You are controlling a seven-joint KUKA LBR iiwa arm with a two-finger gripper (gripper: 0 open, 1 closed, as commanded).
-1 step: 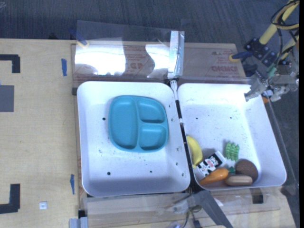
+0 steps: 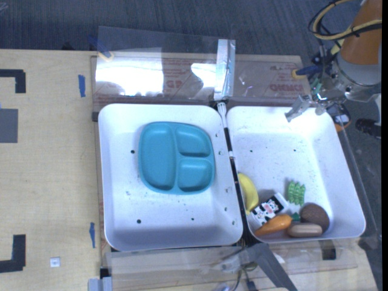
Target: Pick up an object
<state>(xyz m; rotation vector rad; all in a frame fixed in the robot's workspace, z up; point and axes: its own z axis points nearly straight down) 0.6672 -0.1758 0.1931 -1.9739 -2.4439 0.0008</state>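
Objects all packed in the near corner strip of the right white bin (image 2: 339,162): yellow banana (image 2: 247,190) against the left wall, black-and-white printed box (image 2: 267,208) beside it, orange carrot (image 2: 274,224) touching the near wall, tan oblong piece (image 2: 305,229) next to it, brown round kiwi-like fruit (image 2: 314,215) just behind, green ridged piece (image 2: 296,193) above. Rest of that bin floor is bare. Gripper (image 2: 303,107) sits over the bin's far-right rim, well apart from the cluster; can't tell whether its fingers are spread. Left white bin (image 2: 115,162) holds a blue three-compartment plastic tray (image 2: 177,157), centred.
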